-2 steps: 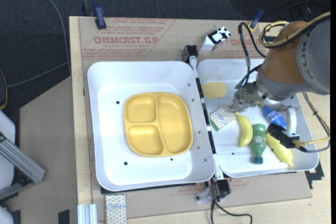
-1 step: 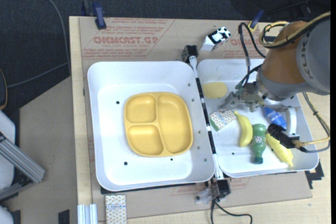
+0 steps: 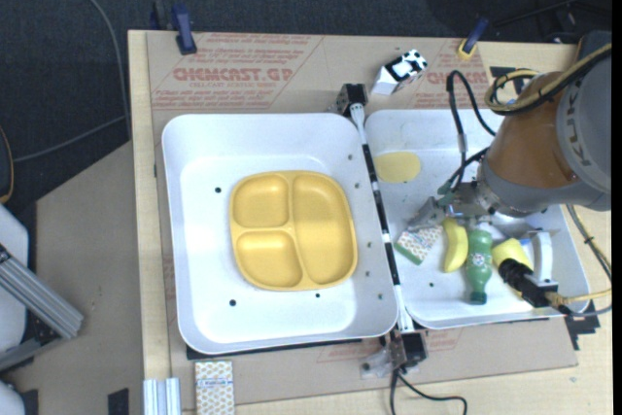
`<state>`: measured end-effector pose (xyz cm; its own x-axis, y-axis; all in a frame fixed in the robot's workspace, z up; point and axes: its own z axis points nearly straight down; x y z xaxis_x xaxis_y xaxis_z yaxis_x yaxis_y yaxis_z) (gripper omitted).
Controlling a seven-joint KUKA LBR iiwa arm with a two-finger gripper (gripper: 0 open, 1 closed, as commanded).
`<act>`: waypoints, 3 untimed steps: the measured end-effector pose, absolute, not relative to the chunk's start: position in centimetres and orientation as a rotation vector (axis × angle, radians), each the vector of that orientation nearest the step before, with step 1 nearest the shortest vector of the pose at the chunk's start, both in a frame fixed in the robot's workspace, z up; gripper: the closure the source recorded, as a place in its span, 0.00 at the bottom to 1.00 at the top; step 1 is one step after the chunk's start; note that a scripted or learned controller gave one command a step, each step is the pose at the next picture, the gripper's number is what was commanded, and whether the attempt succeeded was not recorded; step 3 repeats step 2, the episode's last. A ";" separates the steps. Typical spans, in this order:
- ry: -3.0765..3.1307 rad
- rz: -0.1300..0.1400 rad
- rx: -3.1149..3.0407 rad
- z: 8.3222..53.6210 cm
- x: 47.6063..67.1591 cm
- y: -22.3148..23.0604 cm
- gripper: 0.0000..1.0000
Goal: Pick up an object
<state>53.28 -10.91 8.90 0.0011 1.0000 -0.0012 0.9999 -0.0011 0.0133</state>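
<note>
My gripper [image 3: 442, 206] hangs low in the right bin [image 3: 428, 126], near its middle, with the grey and orange arm [image 3: 533, 151] reaching in from the right. Just below the gripper lie a yellow banana [image 3: 454, 246], a green bottle [image 3: 478, 267] and a small yellow fruit [image 3: 509, 253]. A green and white packet [image 3: 418, 243] rests to the gripper's lower left, close to it. A flat yellow disc [image 3: 397, 167] lies toward the bin's back left. I see nothing held in the gripper.
The left bin [image 3: 194, 209] holds a yellow divided plate [image 3: 292, 230]. The divider between the bins [image 3: 377, 209] runs just left of the packet. A black and white object [image 3: 400, 70] sits on the cardboard behind the bins.
</note>
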 end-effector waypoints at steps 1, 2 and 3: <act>2.209 0.014 2.214 9.9 53.4 -11.0 1.00; 2.223 0.003 2.219 18.5 57.7 -2.9 1.00; 2.223 0.003 2.219 18.5 57.7 -2.9 1.00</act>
